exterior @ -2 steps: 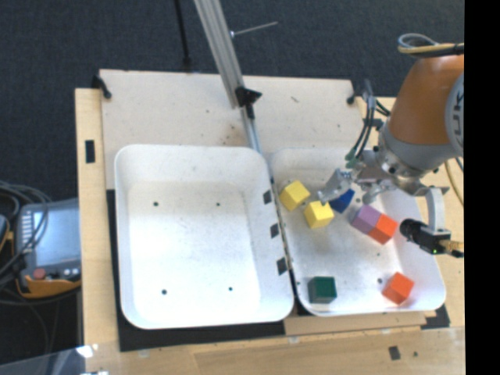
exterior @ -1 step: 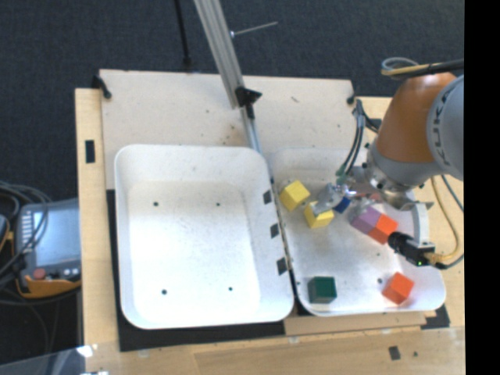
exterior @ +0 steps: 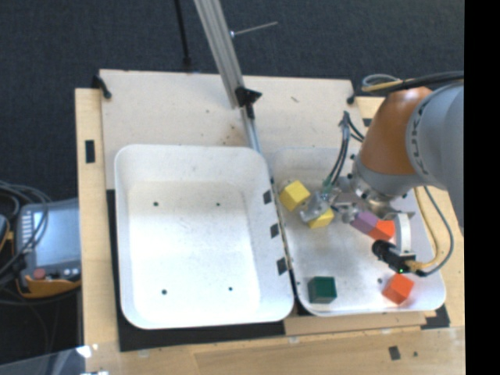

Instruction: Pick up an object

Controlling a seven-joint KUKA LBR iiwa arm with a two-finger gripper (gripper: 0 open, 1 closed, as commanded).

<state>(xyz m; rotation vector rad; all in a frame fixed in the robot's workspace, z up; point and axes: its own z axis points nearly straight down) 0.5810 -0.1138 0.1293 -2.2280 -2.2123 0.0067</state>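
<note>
A small yellow piece (exterior: pixel 321 219) lies in the right bin (exterior: pixel 344 303), near the bin's middle, and the gripper (exterior: pixel 322 208) is right on top of it. The gripper is small and grey, and it is too blurry to tell if it is squeezing the yellow piece or just touching it. I cannot tell if the jaws are spread or pressed together. Just up and to the left of the gripper sits a yellow block (exterior: pixel 294 195), close to the wall between the two bins. To the right of the gripper, under the arm's wrist, there is a purple thing (exterior: pixel 363 223) and an orange piece (exterior: pixel 383 230) touching each other. Lower down, near the front of the right bin, sits a green block (exterior: pixel 321 289). An orange block (exterior: pixel 398 288) sits in the front right corner of that bin, well apart from the green one. The arm (exterior: pixel 406 143) comes in from the right, with its orange band above the wrist and black cables hanging beside it. The left bin (exterior: pixel 195 233) is white with little dark specks. Both bins rest on a tan bench (exterior: pixel 172 100). A silver metal pole (exterior: pixel 219 37) slants up from the back of the bench.
</note>
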